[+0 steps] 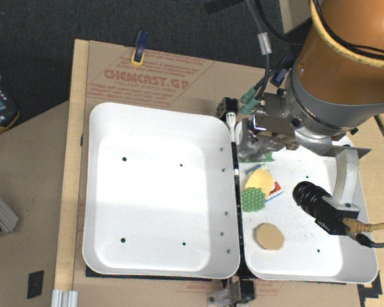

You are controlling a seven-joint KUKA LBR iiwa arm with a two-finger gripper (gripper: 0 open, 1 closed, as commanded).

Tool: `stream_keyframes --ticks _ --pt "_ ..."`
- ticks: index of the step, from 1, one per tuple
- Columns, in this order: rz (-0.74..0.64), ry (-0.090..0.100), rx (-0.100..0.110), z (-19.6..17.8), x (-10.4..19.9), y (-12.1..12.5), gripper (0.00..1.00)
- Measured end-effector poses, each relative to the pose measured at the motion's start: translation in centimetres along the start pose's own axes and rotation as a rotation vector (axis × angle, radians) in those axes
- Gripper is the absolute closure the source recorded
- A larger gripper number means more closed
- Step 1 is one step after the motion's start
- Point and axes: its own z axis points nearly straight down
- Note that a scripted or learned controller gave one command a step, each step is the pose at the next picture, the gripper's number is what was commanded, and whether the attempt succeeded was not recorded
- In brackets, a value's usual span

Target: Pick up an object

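Overhead view of a counter (153,74) w/ two white bins. A grey-and-orange robot arm (362,59) reaches over the right bin (345,271). Its pincer (255,145) sits low at that bin's far-left corner, by the wall shared w/ the left bin (152,193). Whether the pincer is released or clenched can't be told; nothing is visibly gripped. Candidate objs all lie in the right bin's left half: a yellow piece (261,179) just nearer than the pincer, a green nubbly piece (253,199) touching it, a red scrap (276,190) peeking out beside them, and a tan disc (269,237) apart, toward the bin's near edge. Judged progress: early. The arm is at the pile but no obj is lifted; grasp and raise are left to do.
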Motion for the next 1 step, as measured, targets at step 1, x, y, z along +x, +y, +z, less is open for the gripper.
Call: stream_keyframes --ticks 1 --pt "0.001 -0.003 0.012 4.14 4.03 -0.12 1.0"
